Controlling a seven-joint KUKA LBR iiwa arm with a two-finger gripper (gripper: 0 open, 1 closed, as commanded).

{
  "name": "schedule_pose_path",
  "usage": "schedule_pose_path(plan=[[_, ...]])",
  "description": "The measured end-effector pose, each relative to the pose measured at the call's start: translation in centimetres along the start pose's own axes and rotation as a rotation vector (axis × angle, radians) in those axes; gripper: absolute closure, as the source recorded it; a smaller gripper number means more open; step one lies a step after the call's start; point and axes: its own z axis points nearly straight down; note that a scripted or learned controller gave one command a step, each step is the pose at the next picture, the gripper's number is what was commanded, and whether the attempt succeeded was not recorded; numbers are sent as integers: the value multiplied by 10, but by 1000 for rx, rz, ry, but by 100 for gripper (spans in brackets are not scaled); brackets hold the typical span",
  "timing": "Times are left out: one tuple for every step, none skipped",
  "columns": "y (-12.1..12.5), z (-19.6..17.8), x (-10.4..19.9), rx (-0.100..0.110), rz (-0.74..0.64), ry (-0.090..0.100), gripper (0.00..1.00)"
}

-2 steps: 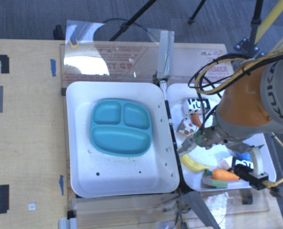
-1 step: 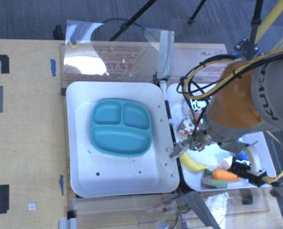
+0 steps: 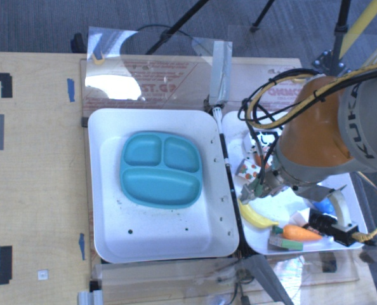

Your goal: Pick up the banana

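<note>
So the banana [image 3: 254, 215] is lying in the right bin [image 3: 284, 246], down in the lower right part of the frame, right up against that bin's left wall, with its left tip pointing up toward the divider between the two bins. The arm [image 3: 322, 126] comes in from the right edge and its big grey and orange body covers most of the right bin. The gripper [image 3: 259, 188] hangs just above the banana's upper end, near it, but honestly I can't tell what state the claw is in, it's a small dark blur tangled with cables. Just right of the banana there's a carrot [image 3: 301, 233] and a little green piece [image 3: 286, 243] below it, plus a blue thing [image 3: 323, 206] further right, partly hidden. The left bin [image 3: 106, 170] sits in the middle of the frame with a teal divided plate [image 3: 162, 169] lying flat in it.
</note>
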Motion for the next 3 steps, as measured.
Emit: schedule_pose_path(plan=[[0,0,0,0,0,0,0],[1,-10,-1,-5,2,-2,100],[1,-10,-1,-4,2,-2,0]])
